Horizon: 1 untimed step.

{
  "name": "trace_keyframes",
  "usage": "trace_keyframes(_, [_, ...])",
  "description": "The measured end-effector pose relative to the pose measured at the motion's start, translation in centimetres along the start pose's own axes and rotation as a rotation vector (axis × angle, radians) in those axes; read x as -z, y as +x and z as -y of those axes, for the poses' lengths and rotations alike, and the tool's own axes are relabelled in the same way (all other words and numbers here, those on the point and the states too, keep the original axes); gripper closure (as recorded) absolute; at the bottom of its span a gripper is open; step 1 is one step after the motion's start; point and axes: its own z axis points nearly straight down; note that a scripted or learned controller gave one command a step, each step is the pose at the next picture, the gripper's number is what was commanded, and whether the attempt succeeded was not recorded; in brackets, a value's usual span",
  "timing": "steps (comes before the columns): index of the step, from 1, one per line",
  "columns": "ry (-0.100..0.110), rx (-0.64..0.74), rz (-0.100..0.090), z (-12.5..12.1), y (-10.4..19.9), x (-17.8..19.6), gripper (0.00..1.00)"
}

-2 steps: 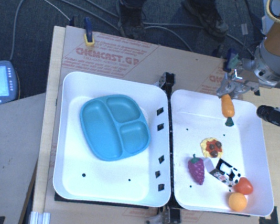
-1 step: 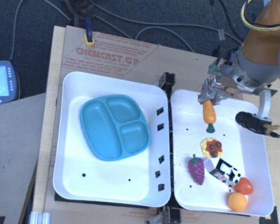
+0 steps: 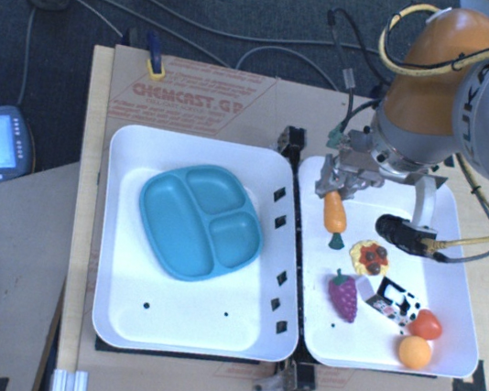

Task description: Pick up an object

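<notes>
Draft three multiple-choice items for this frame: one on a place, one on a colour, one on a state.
1. Where does the divided plate lie?
A. left bin
B. right bin
C. bare cardboard

2. What colour is the plate?
A. red
B. blue
C. yellow

3. How does the carrot stand to the gripper?
A. far across the bench
B. on the plate
C. right at its fingertips, in the right bin

Answers: 1 A, it sits inside the left bin. 2 B, turquoise blue. 3 C, its top meets the gripper; a grasp cannot be confirmed.
</notes>
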Motion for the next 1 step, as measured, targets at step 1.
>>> trace_keyframes(1, [0.001,-0.001,0.001,3.25,4.60,-1.06,1.00])
